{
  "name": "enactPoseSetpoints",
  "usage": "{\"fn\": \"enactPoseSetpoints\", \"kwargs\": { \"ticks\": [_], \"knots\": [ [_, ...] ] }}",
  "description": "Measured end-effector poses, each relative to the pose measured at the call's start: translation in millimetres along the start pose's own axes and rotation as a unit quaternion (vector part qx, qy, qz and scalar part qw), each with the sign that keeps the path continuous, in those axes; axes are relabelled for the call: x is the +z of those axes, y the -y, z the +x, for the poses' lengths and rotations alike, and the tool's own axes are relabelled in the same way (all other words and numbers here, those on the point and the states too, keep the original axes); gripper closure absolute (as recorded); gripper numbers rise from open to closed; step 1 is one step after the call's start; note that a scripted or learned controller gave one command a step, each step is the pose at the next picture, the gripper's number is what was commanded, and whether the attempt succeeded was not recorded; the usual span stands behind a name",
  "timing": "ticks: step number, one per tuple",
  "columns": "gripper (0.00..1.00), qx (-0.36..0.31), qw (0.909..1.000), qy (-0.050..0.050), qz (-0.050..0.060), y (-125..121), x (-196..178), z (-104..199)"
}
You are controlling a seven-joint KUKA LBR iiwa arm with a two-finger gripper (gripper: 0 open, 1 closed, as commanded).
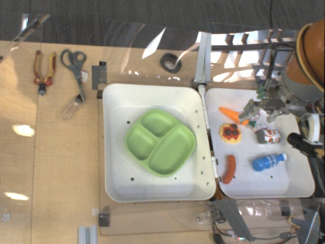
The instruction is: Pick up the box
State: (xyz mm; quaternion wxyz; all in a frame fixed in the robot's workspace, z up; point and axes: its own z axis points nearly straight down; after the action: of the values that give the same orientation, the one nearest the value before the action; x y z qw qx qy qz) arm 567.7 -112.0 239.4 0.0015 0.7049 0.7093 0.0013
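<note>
Bench top [51, 151] – pale wood-look surface, smooth, with bright glare patches. Both bins, left [117, 187] and right [299, 184], white plastic, matt. Divided plate [161, 143] in the left bin: green plastic, smooth, soft sheen. Blue bottle [268, 161] glossy plastic. Sausage [229, 169] shiny red. Scissors [76, 70] on the far left – metal blades, grey handles. Pliers [43, 70] with red grips. Floor beyond: dark, ribbed texture.

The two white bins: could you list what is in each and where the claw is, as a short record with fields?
left bin: green divided plate
right bin: toy carrot, small pizza toy, red sausage, blue bottle, small box
claw: over the right bin's upper part, just above the box
box held: not visibly
bench left of bins: pliers, scissors
</note>
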Motion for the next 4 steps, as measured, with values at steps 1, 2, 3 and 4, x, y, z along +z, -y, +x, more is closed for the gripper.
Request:
{"fn": "enactPoseSetpoints", "kwargs": {
  "ticks": [1, 2, 3, 4],
  "knots": [
    [0.00, 0.006, 1.0000, 0.001, 0.000, -15, 10, -78],
    [0.00, 0.070, 0.9975, 0.000, 0.000, -62, 49, -92],
    [0.00, 0.081, 0.9967, 0.001, -0.001, -86, 153, -83],
    [1.00, 0.077, 0.9970, 0.002, -0.003, -88, 141, -82]
  ]
}}
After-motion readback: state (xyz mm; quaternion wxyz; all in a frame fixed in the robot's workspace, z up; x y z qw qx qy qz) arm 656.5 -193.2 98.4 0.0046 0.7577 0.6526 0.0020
